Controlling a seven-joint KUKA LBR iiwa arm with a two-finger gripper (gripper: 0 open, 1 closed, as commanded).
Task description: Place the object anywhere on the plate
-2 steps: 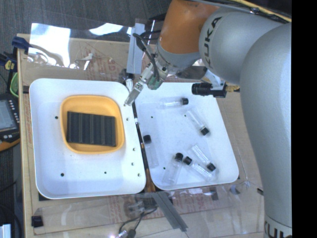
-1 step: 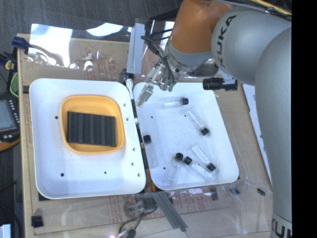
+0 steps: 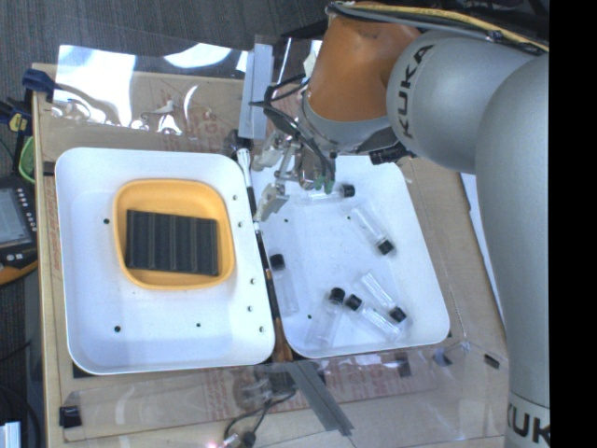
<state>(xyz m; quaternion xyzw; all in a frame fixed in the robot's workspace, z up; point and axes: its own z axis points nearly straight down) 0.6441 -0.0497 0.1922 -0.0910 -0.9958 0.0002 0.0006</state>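
Note:
A yellow plate (image 3: 131, 203) lies in the left white bin (image 3: 93, 329), with a dark ridged slab (image 3: 173, 243) on it. Several clear vials with black caps lie loose in the right bin (image 3: 415, 250): one (image 3: 370, 231) in the middle, a cluster (image 3: 373, 304) near the front, and one (image 3: 282, 281) along the left wall. My gripper (image 3: 297, 174) hangs over the right bin's back left corner, close to the divider between the bins. Another vial (image 3: 336, 190) sits right by the gripper; whether it is held is unclear.
The arm's orange band (image 3: 359, 63) and grey body cover the bench's back right. A shiny foil strip (image 3: 140, 91) runs behind the left bin. A handheld device (image 3: 14, 217) lies off the bench's left edge.

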